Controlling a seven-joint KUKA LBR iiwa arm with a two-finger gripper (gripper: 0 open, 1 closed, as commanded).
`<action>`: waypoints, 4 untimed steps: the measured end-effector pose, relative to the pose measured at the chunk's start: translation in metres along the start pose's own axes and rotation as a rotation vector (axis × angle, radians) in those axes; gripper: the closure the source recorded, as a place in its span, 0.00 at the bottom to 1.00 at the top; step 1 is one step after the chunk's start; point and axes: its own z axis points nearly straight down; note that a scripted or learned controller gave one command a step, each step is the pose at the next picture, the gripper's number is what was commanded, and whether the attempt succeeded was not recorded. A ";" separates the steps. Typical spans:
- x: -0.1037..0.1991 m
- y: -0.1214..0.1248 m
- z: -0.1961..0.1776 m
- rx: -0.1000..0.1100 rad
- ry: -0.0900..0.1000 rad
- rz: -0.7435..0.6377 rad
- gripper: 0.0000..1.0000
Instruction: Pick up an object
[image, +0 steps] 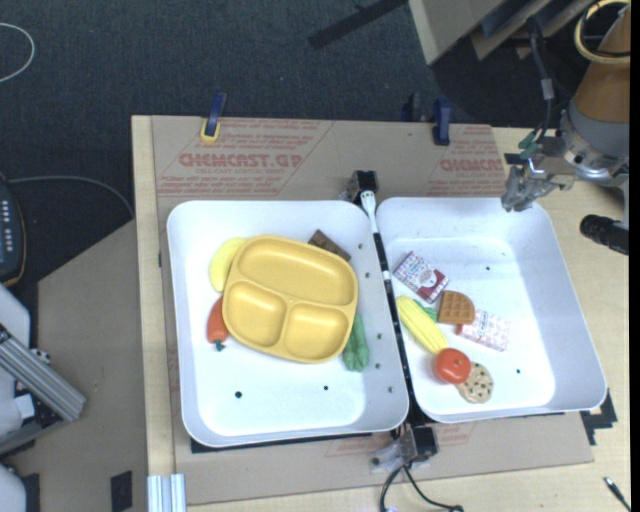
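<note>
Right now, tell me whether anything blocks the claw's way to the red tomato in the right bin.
Nothing visible blocks it. The claw hovers at the far rim of the shallow white right bin, with bare bin floor between it and the round red toy tomato. A yellow corn cob and a speckled cookie crowd the tomato's sides.

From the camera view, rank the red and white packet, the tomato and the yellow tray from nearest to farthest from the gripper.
Measured from the gripper:
1. Red and white packet, upper left of the right bin.
2. Tomato, lower part of the right bin.
3. Yellow tray, in the left bin.
</note>
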 end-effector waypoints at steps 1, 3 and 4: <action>0.000 0.001 -0.021 0.003 0.001 -0.001 1.00; 0.081 -0.060 -0.040 0.011 0.005 -0.004 1.00; 0.116 -0.091 -0.025 0.013 0.005 -0.002 1.00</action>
